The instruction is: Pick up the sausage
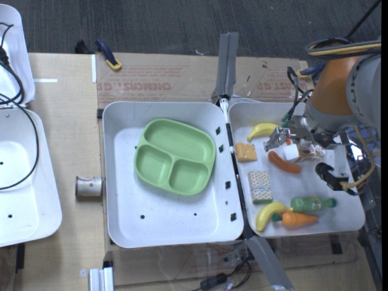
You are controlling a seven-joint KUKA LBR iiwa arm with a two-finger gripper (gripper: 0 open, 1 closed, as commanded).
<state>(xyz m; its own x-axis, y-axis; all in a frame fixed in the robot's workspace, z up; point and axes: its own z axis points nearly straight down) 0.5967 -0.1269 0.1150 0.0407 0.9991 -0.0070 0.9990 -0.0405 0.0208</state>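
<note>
The sausage (284,162), a short red-orange link, lies in the right bin (351,223) near its middle, angled down to the right. My gripper (286,145) hangs right over the sausage's upper end, coming in from the right under the orange-banded wrist. Part of the gripper overlaps the sausage's top edge. I cannot see whether it touches the sausage.
In the right bin lie a banana (263,130), a tan cracker (245,152), a pale wafer block (260,185), a second banana (268,214), a carrot (299,219) and a green bottle (312,204). A green divided plate (176,156) sits in the left bin (121,223).
</note>
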